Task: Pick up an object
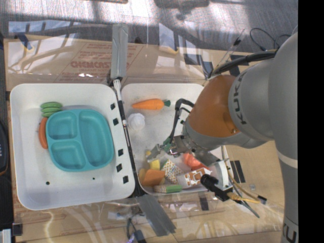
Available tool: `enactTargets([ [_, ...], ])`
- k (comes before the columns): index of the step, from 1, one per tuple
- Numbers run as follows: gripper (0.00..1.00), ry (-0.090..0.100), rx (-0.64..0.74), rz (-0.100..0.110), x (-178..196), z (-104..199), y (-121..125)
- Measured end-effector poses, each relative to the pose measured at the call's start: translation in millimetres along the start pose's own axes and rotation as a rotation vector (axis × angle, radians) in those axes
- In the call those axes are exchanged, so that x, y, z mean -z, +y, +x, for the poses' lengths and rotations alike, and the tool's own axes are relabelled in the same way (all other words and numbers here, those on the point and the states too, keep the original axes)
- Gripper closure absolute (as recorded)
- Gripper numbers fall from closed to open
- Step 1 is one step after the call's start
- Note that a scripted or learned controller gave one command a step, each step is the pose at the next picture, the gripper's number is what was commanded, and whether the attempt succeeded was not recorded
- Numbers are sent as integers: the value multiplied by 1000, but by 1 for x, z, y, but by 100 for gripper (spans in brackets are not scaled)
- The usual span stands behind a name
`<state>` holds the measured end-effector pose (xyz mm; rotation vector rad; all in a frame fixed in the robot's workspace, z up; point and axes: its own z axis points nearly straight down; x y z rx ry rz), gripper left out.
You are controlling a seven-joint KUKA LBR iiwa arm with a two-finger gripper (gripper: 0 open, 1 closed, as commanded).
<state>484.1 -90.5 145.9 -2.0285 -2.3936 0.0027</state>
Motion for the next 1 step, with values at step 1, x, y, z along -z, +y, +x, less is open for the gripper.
enactTargets([
  [1, 0, -4, 86, -7, -54, -9, -8],
])
